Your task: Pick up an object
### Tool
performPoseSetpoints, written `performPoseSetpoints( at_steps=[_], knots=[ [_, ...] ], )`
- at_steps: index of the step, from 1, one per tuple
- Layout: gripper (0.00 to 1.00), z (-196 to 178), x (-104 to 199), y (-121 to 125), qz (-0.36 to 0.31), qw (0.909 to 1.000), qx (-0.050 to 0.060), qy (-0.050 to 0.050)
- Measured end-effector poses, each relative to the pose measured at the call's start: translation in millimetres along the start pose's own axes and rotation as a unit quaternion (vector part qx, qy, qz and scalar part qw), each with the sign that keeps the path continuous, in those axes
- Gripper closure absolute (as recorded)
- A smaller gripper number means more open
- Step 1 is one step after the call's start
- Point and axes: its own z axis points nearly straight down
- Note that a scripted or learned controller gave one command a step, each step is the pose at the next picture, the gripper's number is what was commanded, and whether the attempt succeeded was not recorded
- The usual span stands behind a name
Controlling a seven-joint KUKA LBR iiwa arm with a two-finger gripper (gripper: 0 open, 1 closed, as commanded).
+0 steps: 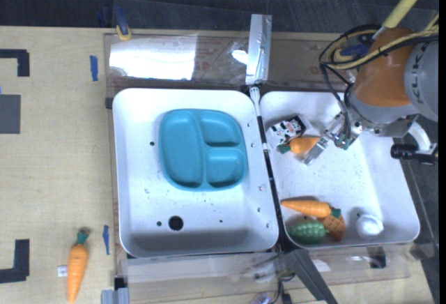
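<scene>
Toy carrot on bench (76, 264): seen lying upright in the view at the lower left, outside both bins, well apart from the tool.
Bench (49, 156): bare wood is left open along the whole left side.
Left bin (132, 156): a blue divided plate (203, 148) is held at its middle; bare floor is left all round it, widest toward the near edge, where a small dark disc (175, 223) lies.
Right bin (362, 177): its middle floor is bare; things are gathered at the far left and along the near edge.
Near edge of right bin: a second carrot (308, 208), a green toy (306, 231), a small pineapple-like piece (334, 223) and a white knob (369, 225) are set close together.
Tool (317, 150): reached in from the right, lowered at the bin's far left.
Small carrot (298, 146): lying just beside the tool's tip, at its left, touching or nearly so; a black-and-white toy (287, 128) lies just behind it.
Tool state: cannot be told.
</scene>
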Motion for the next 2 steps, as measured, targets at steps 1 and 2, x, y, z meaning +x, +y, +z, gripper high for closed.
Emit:
performPoseSetpoints(
  at_steps=[1,2],
  knots=[
    [0.0,0.5,-0.3,52.9,0.072,0.9974,0.0,0.001],
    [1.0,-10.4,-0.5,53.6,0.071,0.9975,-0.001,0.0]
  ],
)
